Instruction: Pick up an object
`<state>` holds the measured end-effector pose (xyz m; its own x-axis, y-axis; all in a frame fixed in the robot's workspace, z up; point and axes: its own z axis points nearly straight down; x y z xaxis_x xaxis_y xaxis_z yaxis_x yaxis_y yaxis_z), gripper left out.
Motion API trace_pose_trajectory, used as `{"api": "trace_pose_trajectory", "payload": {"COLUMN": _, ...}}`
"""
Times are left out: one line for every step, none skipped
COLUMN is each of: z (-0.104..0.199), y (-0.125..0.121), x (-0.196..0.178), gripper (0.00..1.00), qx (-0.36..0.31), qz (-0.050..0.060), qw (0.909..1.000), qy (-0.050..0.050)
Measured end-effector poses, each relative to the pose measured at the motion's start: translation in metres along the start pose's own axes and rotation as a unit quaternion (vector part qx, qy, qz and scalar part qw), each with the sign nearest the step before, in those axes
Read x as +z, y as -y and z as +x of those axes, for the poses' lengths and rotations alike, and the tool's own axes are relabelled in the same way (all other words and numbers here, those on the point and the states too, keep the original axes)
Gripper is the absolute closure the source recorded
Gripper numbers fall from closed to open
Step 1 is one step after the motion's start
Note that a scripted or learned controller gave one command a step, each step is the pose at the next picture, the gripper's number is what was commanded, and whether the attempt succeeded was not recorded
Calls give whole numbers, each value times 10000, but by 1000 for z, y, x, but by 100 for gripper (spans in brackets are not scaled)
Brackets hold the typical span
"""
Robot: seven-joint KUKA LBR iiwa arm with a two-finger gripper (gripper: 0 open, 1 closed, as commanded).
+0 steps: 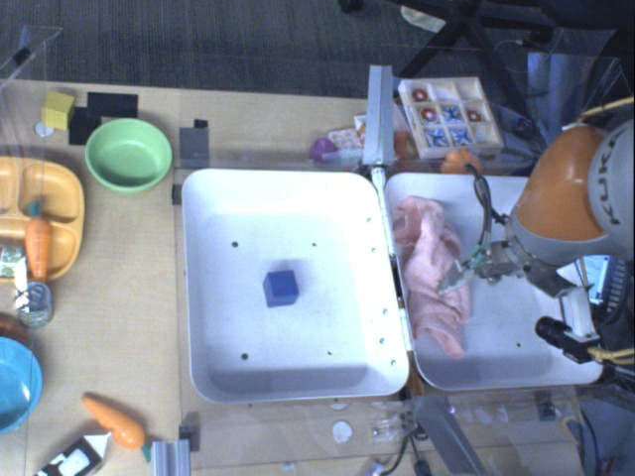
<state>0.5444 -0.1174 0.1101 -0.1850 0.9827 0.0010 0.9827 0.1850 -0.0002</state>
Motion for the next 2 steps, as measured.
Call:
{"api": "trace_pose_trajectory", "payload": {"z": -23, "y": -112, "x": 17, "gripper": 0, "qx": -729, "qz": -84, "qw": 9973, "qy": 33}}
{"api": "trace_pose_trajectory", "payload": {"z": 11, "y": -92, "x": 16, "gripper": 0, "qx": -552, "qz": -100, "qw": 9984, "qy": 42}}
